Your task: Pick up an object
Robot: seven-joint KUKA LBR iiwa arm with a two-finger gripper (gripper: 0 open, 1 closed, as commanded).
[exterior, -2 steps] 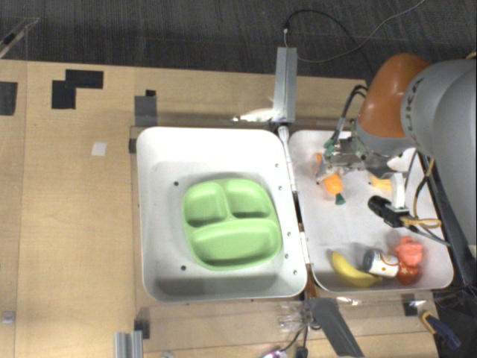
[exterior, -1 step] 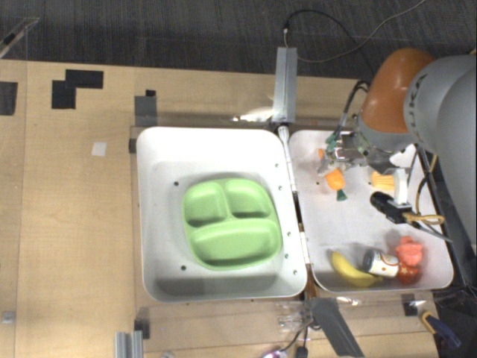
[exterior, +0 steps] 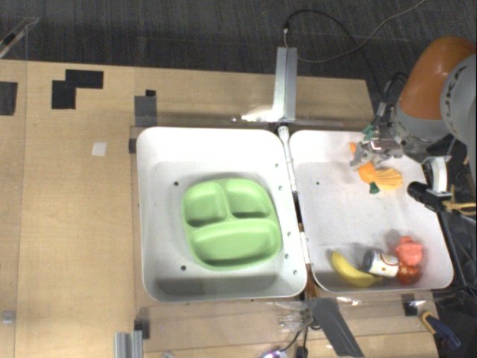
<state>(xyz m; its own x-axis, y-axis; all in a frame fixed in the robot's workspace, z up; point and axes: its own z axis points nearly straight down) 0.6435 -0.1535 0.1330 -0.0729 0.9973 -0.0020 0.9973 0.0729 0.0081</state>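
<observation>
At the right bin's far right corner:
Hand point(exterior: 375, 149): low over the orange toy point(exterior: 380, 176); grip state impossible to tell.
Advice: centre over the toy before closing.
Near edge: banana point(exterior: 350, 270), red toy point(exterior: 408, 258).
Left bin: green tray point(exterior: 231, 222).

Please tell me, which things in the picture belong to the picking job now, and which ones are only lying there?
In the job:
- gripper, over the right bin's far side
- orange toy, just beside the gripper

Only lying there:
- banana, near front of the right bin
- red toy and small can, beside the banana
- green divided plate, in the left bin
</observation>
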